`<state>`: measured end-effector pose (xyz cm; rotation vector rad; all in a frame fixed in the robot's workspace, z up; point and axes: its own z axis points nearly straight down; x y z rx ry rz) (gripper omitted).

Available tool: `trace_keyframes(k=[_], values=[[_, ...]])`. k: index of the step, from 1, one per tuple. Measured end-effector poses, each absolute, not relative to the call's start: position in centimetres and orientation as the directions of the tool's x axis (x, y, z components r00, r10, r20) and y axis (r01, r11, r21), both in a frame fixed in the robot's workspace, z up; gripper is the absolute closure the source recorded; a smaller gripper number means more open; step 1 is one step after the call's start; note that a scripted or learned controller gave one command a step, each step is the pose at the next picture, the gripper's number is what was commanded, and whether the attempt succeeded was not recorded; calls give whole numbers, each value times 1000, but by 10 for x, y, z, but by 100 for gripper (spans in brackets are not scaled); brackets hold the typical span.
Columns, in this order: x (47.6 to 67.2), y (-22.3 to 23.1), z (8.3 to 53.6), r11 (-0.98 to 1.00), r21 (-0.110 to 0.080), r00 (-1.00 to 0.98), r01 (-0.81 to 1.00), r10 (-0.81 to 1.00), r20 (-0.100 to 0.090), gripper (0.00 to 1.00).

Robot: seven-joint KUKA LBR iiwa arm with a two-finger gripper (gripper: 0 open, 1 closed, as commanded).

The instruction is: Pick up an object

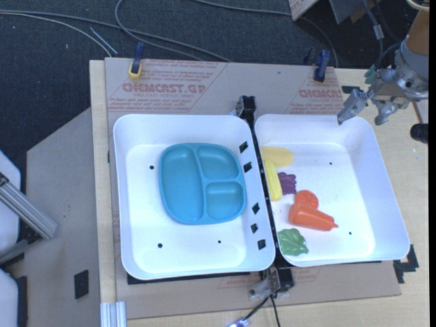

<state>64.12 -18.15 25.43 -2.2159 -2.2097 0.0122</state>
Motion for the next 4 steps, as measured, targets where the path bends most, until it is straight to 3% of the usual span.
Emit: trace_keyframes(k=[1,4], values=[[643,-181,263,0,0,0,1000,1000,0,0],[633,-182,97,-1,-8,1,1000,1000,2,0]])
